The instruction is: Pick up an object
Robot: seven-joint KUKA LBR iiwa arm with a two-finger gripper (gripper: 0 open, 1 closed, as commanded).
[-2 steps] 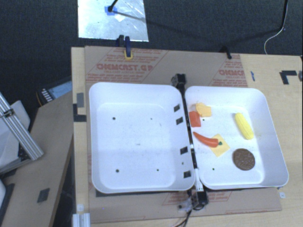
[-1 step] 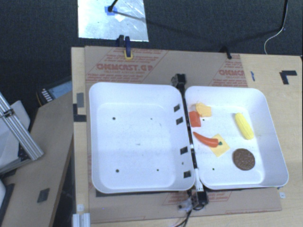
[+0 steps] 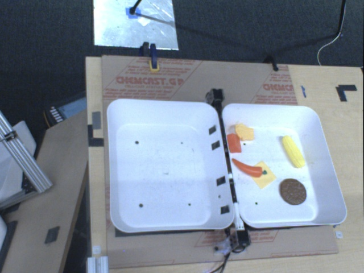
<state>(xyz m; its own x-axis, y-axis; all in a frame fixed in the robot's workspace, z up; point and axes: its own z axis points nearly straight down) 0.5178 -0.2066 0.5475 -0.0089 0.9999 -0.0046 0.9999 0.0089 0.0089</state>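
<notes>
Lying untouched in the right shallow white plastic bin (image 3: 327,169), the yellow corn cob (image 3: 293,151) waits near the round brown cookie (image 3: 293,191), so picking remains undone.

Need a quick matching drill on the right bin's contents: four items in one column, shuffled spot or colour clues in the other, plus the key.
Items
1. corn cob
2. brown round cookie
3. red chili pepper
4. orange-red block

Clues
A. lies partly on a flat yellow square
B. nearest the bin's front right corner
C. yellow, lengthwise toward the right wall
D. by the divider between the bins, beside a small yellow piece

Pairs: 1-C, 2-B, 3-A, 4-D
</notes>
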